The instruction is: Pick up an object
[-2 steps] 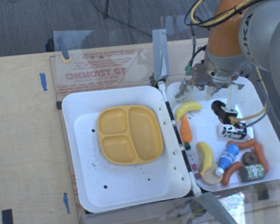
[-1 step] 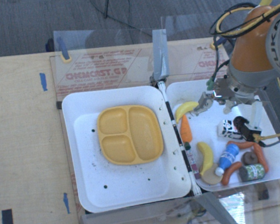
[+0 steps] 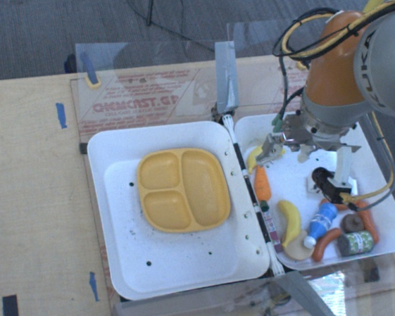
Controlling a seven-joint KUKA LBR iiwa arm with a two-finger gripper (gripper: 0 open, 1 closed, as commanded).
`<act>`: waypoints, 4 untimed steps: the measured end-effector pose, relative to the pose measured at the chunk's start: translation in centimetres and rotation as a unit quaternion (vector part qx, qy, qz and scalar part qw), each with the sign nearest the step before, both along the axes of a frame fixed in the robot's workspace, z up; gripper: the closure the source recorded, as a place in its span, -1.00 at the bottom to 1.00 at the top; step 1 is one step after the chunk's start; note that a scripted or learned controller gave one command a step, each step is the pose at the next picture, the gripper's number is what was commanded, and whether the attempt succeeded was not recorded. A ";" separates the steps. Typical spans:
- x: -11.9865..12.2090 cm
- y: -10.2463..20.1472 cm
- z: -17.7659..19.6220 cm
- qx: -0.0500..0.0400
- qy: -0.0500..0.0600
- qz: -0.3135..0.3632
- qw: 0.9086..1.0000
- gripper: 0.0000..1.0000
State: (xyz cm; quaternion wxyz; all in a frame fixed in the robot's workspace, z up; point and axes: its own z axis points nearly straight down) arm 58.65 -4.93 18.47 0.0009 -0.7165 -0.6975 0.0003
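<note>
Nearest, green can (image 3: 354, 243) at right bin's (image 3: 293, 178) front rim. Above its back-left corner, tool (image 3: 273, 146), opening impossible to tell. Just beside, toy carrot (image 3: 261, 184): likely light, stiff, slick; pinch mid-body.

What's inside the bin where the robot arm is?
A carrot, a banana, a blue bottle, a reddish sausage and a dark can lie in the right bin. The arm covers the bin's back corner, so anything there is hidden.

Pincer (image 3: 275, 146) hangs, apparently just beside the carrot (image 3: 261, 184).
</note>
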 end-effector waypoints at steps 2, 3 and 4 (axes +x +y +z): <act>6.6 -6.5 -9.7 0.000 0.004 -0.023 1.000 -1.00; 6.3 -6.1 -9.7 -0.001 -0.003 0.047 0.999 -1.00; 6.5 -6.1 -8.5 -0.003 -0.006 0.049 0.999 1.00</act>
